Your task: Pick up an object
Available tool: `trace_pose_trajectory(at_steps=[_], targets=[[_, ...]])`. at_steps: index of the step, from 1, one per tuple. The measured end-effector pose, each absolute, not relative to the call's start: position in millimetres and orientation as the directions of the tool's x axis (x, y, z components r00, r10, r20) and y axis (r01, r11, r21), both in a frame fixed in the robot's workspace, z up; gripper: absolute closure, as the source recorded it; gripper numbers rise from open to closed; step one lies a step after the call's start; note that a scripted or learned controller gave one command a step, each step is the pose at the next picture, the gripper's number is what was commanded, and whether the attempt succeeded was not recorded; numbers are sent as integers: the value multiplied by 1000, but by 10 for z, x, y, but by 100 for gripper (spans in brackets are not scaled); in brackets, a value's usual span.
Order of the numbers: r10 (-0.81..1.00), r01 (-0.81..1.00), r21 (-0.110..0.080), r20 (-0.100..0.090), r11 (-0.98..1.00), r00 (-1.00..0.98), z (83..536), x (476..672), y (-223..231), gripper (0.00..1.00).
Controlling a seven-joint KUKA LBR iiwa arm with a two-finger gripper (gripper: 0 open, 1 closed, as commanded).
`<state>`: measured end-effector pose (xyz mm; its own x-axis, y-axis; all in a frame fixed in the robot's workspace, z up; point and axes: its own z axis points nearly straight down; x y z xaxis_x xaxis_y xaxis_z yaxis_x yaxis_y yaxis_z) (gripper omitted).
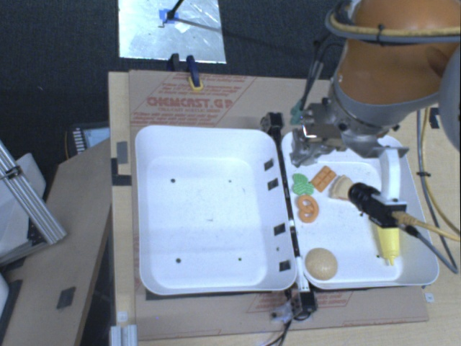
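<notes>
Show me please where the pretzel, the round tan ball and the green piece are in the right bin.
pretzel (307, 208), camera view, on its orange loop, middle.
round tan ball (321, 262), camera view, on the centre of its top.
green piece (302, 185), camera view, on its flat middle.

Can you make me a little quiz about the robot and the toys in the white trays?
1. True or false: the pretzel lies in the left bin.
2. Which toy sits nearest the camera in the right bin? A) the round bun B) the green leaf C) the waffle
3. Fill in: the gripper is above the ____ bin.

Key: 1 false; 2 A; 3 right.
</notes>
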<state>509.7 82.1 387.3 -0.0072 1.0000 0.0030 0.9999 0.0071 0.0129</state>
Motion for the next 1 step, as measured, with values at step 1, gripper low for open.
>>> trace_pose_trajectory(at_steps=[1], targets=[[1000, 1000, 14, 4, 7, -7, 4859, 5112, 1174, 100]])
